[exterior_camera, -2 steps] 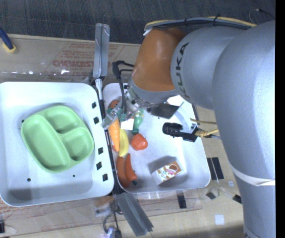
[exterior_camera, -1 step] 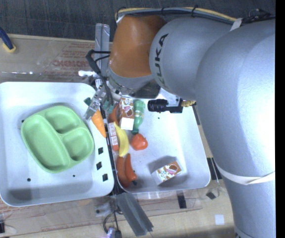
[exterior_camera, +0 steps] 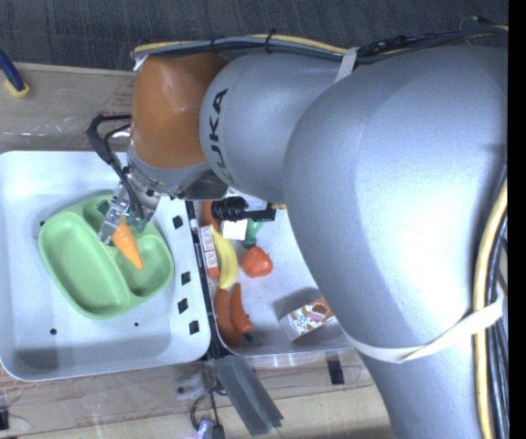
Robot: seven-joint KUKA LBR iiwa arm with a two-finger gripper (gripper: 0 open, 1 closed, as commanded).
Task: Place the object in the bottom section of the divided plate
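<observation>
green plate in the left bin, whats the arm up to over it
The KUKA arm reaches in from the right and has its gripper over the green divided plate in the left bin. An orange carrot hangs at the fingertips, above the plate's right section. The right bin holds a banana, a tomato and other toy food.

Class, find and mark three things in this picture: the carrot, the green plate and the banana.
carrot [exterior_camera: 129, 246], camera view, middle of its orange body
plate [exterior_camera: 72, 273], camera view, bare floor of its large section
banana [exterior_camera: 227, 262], camera view, middle of its yellow peel
</observation>
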